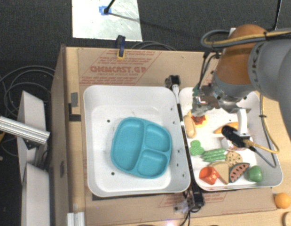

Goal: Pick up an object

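My gripper [200, 108] hangs over the far left part of the right bin [272, 171]. Just below its tip lies a small red piece [199, 120], with a tan hot dog bun [188, 126] to the left of it. Whether the red piece touches the gripper is unclear. Nearer the front of this bin lie a green leafy piece [197, 148], a green bean pod [214, 155], a red pepper [208, 174], a bread slice [223, 169], a watermelon slice [239, 171] and a green ball [254, 173]. An orange piece [231, 125] peeks out beside the wrist.
The left bin [100, 107] holds a blue divided plate [141, 146]. The wall between the bins [183, 140] runs just left of the gripper. An orange ball [282, 200] lies on the bench outside the right bin's front corner. The arm covers the right bin's far side.
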Robot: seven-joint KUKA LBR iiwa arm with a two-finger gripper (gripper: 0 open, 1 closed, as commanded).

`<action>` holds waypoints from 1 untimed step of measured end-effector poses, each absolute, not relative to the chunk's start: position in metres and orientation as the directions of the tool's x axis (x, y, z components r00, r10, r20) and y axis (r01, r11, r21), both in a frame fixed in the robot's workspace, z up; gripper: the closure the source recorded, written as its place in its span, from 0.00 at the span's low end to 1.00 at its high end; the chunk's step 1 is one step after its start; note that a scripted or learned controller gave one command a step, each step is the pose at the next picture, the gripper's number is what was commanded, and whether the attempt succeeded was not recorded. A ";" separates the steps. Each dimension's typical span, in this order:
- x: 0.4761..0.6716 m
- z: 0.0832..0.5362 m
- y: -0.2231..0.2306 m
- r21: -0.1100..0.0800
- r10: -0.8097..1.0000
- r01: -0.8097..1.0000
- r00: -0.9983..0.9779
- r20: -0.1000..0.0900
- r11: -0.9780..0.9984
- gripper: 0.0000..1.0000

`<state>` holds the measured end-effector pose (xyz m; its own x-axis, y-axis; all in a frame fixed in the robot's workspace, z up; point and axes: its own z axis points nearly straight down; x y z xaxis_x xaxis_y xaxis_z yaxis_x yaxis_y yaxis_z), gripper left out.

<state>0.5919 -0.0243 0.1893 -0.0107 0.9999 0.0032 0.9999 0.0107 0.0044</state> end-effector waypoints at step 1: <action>0.592 0.185 -0.029 0.002 1.000 1.000 -0.003 0.001 0.003 0.00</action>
